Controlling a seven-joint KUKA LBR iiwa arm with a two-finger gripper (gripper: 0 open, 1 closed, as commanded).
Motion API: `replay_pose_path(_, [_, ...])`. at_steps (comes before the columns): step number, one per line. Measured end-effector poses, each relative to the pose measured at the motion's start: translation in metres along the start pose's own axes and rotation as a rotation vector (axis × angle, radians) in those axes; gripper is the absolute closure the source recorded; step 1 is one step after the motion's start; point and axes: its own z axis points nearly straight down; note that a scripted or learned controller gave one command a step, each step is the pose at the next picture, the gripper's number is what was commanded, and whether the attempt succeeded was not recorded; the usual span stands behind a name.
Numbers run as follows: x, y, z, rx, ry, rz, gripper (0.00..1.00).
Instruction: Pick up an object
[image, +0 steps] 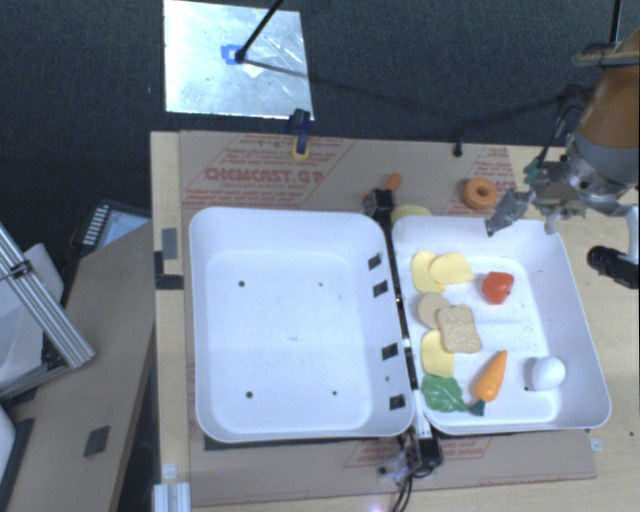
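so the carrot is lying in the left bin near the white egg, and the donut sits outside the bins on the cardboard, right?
Not quite: the camera view shows the carrot lying in the right bin, not the left one. The rest holds: it is near the white egg, and the donut sits outside the bins on the cardboard.

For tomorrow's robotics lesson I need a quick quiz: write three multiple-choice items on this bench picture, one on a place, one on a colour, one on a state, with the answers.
1. Where is the toy carrot?
A. right bin
B. left bin
C. on the cardboard

2. What colour is the ring-shaped doughnut beyond the bins?
A. green
B. orange-brown
C. blue

3. How does the hand stand?
A. at the far rim of the right bin, with no toy seen in it
B. pressed on the white egg
C. over the left bin

Answers:
1 A, it lies near the right bin's front, beside the egg.
2 B, its ring is orange-brown.
3 A, it sits by that bin's far edge.
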Motion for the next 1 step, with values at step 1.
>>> replay_pose_path(1, [0.0458,-0.0190,0.1799,0.009,0.005,-0.004,0.00])
